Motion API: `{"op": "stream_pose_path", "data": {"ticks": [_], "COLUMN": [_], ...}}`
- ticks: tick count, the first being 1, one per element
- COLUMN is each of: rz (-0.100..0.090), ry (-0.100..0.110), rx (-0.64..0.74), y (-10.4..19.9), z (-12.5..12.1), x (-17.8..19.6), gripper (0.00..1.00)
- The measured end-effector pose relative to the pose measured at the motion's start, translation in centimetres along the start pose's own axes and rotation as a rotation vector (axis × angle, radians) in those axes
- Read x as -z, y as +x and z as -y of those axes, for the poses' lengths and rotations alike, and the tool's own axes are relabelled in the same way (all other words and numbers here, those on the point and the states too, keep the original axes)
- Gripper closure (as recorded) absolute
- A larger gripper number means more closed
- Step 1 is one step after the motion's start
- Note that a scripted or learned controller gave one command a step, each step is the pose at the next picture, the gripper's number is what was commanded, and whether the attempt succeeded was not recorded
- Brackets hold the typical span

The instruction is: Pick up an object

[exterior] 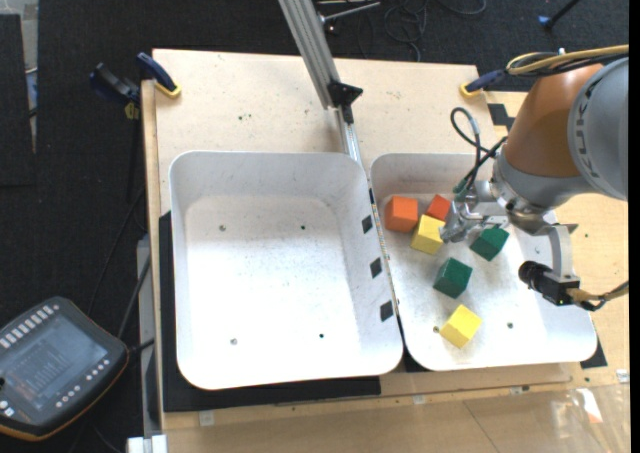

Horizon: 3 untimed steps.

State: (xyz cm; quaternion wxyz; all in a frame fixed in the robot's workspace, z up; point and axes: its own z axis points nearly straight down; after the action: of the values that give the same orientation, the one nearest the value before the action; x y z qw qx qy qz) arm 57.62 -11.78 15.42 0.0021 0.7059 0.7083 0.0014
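We are reaching into the right bin [560, 346], gripper [458, 225] low among the blocks beside a yellow block [428, 235]; we cannot tell its state. Next it must close on one and lift

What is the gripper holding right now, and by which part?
Cannot be told. The gripper is down among the blocks beside a yellow block, but no block shows between its fingers.

You're looking at a robotics lab: a pale plywood bench [260, 101] clamped at its corners, loose cables [420, 11] across dark carpet, an aluminium camera mast [300, 16], and a teach pendant [50, 366] lying beside the bench
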Motion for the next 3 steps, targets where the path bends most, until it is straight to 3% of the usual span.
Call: {"op": "stream_pose_path", "data": {"ticks": [2,3], "rz": [0.001,0.0], "ry": [-0.002,0.001], "rx": [0.001,0.0], "y": [1.5,1.5], "z": [-0.7,-0.8], "x": [9.9,11.8], "gripper": [1.0,1.0]}}
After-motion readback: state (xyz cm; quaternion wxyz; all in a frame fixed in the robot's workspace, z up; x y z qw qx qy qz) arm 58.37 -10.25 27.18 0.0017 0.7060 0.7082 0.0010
